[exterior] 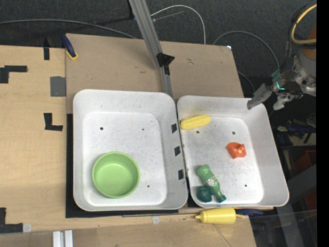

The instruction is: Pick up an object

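Hovering off the right bin's far right corner, gripper spread open — nothing between the fingers. Nearest pick: small red-orange object, down and to the left of the claw in the view, mid-bin. Farther left, yellow corn cob, long axis running left-right; green bottle lying near the front.

Yellow bottle below right bin
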`<state>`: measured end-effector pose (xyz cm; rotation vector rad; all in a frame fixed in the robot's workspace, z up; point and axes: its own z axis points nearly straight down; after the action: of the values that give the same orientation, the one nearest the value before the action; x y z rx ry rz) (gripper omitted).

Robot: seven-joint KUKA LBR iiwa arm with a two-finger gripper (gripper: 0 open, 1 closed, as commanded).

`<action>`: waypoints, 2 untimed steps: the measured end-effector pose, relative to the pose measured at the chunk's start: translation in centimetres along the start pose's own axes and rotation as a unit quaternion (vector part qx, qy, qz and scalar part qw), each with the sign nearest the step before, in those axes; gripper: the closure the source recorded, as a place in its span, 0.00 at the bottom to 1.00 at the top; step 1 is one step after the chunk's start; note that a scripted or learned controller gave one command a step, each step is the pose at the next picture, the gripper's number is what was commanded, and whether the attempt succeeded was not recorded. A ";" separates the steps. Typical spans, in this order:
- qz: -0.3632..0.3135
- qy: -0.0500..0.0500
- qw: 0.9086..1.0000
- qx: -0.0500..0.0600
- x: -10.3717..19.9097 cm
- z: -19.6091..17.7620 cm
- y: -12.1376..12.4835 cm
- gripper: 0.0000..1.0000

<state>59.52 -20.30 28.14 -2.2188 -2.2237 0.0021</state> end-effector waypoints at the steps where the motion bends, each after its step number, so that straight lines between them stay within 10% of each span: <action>1: 0.000 0.000 1.000 0.000 0.0 0.0 0.0 0.00; 2: 0.000 0.000 1.000 0.002 0.3 4.4 0.3 0.00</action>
<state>59.77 -19.96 23.74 -2.2168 -2.2216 0.0061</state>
